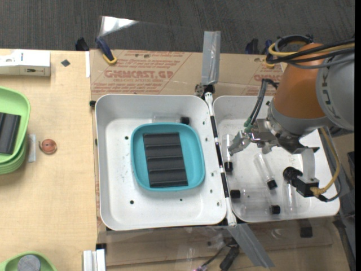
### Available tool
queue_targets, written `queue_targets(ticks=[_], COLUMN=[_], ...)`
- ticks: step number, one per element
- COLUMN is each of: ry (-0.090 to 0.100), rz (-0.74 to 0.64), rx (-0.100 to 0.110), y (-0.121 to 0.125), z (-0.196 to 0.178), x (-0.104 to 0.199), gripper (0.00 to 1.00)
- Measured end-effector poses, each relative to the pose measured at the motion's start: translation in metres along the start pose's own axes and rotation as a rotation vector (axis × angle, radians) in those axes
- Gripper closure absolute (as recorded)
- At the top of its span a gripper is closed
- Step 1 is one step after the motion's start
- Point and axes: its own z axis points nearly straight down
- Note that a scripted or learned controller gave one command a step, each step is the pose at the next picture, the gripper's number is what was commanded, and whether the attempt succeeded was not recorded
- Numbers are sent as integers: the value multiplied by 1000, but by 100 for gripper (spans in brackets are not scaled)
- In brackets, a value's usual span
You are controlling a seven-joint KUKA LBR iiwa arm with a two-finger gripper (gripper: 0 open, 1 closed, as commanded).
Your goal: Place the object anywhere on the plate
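A teal square plate (194,151) lies in the middle of the left white bin (113,151). A dark ribbed block (164,160) rests flat on the plate and covers most of its centre. My gripper (239,143) hangs over the left part of the right bin (327,208), close to the wall between the two bins and apart from the plate. The orange-banded wrist (299,89) hides the bin floor behind it. Clear tubes with black caps (265,173) lie on the right bin's floor below the gripper.
Small black pieces (235,194) are scattered in the right bin. A green tray (14,131) sits at the bench's left edge, with a small brown disc (48,146) beside it. Cardboard (146,69) lies behind the bins.
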Motion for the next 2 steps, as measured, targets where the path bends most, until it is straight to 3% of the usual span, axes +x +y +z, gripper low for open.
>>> queue_targets(ticks=[1,2], ry=[1,0], rz=[-31,-29], rx=[-1,1], y=[-14,-14], z=[11,3], x=[-60,-61], gripper=[0,100])
